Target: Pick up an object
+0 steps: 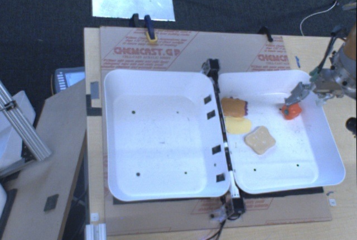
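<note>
Camera view: we see pincer (294,100) over small red toy (290,111) in right bin (329,169), finger spread unclear. We judge toy light, smooth, slippery; take hold across middle.

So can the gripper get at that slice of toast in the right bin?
Probably yes. The toast slice lies flat and uncovered in the right bin, apart from the yellow piece, with the gripper nearby over the orange object.

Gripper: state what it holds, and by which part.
Cannot be told: the gripper sits right at the small red-orange object in the right bin, but a grasp isn't visible.
</note>
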Robot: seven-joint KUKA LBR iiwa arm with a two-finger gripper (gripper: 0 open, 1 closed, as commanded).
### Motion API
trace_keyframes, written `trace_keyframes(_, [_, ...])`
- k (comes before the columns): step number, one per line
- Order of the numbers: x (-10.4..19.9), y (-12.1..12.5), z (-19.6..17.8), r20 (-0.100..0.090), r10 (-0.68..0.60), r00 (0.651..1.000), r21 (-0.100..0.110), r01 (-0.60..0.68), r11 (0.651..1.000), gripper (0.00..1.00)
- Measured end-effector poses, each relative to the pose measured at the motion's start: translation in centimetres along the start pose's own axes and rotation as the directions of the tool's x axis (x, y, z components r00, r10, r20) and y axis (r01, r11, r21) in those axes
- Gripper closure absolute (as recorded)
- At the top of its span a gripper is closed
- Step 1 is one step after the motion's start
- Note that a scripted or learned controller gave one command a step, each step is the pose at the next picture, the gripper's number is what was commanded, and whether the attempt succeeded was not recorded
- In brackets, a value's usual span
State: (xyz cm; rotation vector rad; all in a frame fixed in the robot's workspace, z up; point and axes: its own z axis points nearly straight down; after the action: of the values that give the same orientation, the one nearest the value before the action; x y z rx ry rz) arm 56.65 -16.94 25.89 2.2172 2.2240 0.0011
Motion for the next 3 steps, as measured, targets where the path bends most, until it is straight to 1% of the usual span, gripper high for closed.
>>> trace_keyframes(1, [0.0, 0.1, -1.1, 0.000, -0.003, 1.000, -0.003, 0.003, 1.000, 1.00])
trace_keyframes(2, [5.7, -0.5, -14.9, 0.001, -0.008, 1.000, -0.018, 0.008, 1.000, 1.00])
trace_keyframes(3, [17.1, 0.8, -16.5, -0.003, -0.013, 1.000, -0.004, 0.013, 1.000, 1.00])
